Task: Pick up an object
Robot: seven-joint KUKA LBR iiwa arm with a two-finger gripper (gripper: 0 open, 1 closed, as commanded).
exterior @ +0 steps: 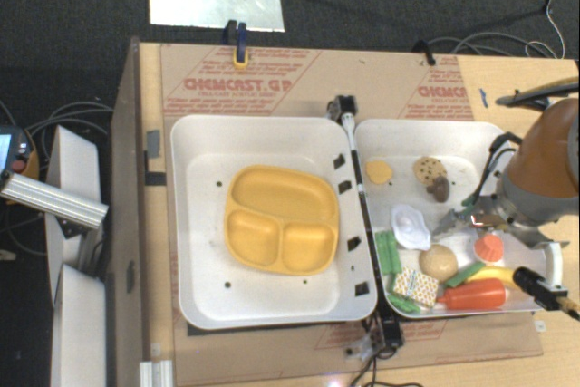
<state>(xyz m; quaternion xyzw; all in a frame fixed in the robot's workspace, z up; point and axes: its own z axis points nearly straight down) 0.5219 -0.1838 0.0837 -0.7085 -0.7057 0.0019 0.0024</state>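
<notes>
The right bin (399, 145) holds several toy foods: a yellow disc (379, 171), a chocolate-chip cookie (428, 168) with a brown piece (439, 188) below it, a white object (412, 227), a green strip (388, 251), a tan potato (438, 262), a checked cracker (417, 287), a red-orange carrot shape (471, 295), a yellow banana (497, 275) and a small orange-red piece (489, 247). My gripper (485, 222) hangs low over the bin's right side, just above the orange-red piece. The wrist hides what lies under it.
The left bin (195, 195) holds a yellow three-compartment plate (279, 219). A black divider with clips (353, 195) runs between the bins. Cables (494, 159) trail off the arm at the right bin's far corner. Cardboard (272, 77) lies under both bins.
</notes>
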